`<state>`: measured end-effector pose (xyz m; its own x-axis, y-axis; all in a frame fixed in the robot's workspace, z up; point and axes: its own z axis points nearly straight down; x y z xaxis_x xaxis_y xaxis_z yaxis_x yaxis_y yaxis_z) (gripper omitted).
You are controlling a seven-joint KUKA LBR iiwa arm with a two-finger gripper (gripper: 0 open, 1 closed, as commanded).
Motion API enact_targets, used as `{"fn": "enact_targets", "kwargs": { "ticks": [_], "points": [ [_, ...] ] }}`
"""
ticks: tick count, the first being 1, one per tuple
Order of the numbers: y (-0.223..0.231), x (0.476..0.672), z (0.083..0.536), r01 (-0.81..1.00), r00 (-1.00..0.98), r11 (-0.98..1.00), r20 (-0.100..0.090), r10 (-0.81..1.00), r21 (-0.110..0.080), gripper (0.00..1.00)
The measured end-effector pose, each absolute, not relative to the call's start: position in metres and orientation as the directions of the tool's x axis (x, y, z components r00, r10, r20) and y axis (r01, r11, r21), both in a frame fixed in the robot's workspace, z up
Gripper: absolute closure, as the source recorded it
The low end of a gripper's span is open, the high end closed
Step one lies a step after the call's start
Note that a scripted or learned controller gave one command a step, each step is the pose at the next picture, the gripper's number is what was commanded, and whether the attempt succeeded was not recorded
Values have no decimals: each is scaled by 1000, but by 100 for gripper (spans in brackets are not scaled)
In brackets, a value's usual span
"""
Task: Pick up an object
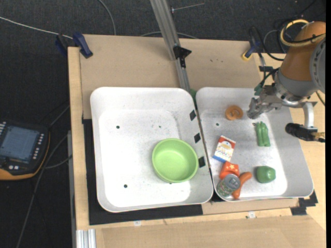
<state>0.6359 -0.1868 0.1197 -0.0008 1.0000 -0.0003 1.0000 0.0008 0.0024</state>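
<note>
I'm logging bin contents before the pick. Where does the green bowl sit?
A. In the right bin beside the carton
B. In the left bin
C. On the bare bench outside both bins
B: the green bowl rests in the left bin, near its right wall.

Tan bench top bearing two shallow white bins side by side on a black mat, the left bin touching the right bin along their inner rims, with blue clamps gripping its far edge at both corners.
</note>
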Motion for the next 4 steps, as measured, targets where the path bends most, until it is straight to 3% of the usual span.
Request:
{"fn": "enact_targets", "kwargs": {
  "ticks": [2, 3, 4],
  "points": [
    [-201, 634, 212, 1000, 0, 0, -1, 1000, 5, 100],
    [-201, 634, 237, 1000, 0, 0, -1, 1000, 3, 100],
    [-150, 634, 229, 1000, -4, 4, 1, 1000, 0, 100]
  ]
}}
